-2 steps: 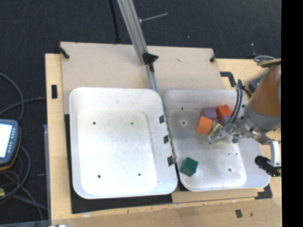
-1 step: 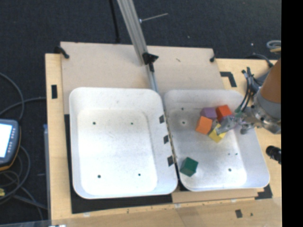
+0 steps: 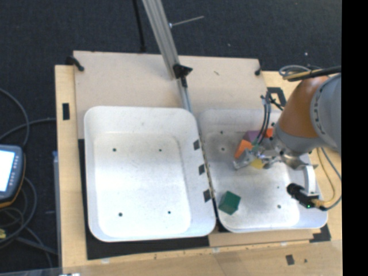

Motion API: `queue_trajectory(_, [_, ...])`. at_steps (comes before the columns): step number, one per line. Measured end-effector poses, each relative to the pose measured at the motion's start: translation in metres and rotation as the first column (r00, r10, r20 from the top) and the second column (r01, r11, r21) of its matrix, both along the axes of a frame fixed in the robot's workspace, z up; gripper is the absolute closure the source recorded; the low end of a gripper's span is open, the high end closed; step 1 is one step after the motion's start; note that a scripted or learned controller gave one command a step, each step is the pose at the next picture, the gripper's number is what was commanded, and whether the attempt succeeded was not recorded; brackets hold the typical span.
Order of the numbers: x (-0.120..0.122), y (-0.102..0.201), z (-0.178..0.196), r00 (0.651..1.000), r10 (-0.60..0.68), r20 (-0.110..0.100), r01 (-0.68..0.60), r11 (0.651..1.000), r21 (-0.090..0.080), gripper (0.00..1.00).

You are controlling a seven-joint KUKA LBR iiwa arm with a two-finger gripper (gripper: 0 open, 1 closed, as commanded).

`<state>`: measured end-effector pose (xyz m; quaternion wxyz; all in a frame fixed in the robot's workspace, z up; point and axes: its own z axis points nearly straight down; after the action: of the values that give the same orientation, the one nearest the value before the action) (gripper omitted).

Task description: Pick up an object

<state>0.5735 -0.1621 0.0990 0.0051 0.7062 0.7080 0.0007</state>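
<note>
White bins sit side by side on a pale tabletop. Seen from above, the left bin shows only dark specks on its floor. The right bin holds a few small objects. A green block lies near its lower left corner, close to the wall shared with the left bin and well apart from the others. Higher up, near the bin's middle, an orange block sits just beside a purple block, with something small and yellow just below them. The grey arm, with its orange band, reaches in from the right. Its end effector is down among the orange, purple and yellow pieces. I cannot tell whether it is apart or together, or whether it grips anything. A slanted metal pole rises behind the bins.
</note>
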Motion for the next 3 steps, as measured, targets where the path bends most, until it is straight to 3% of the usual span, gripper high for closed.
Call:
queue_trajectory(1, [-0.002, 0.035, 0.000, 1.000, 0.001, -0.003, -0.001, 1.000, 0.004, 0.00])
queue_trajectory(2, [0.073, 0.064, 0.000, 1.000, 0.004, -0.017, -0.004, 1.000, 0.004, 0.00])
queue_trajectory(3, [0.069, 0.057, 0.008, 1.000, 0.003, -0.027, -0.003, 1.000, -0.002, 1.00])
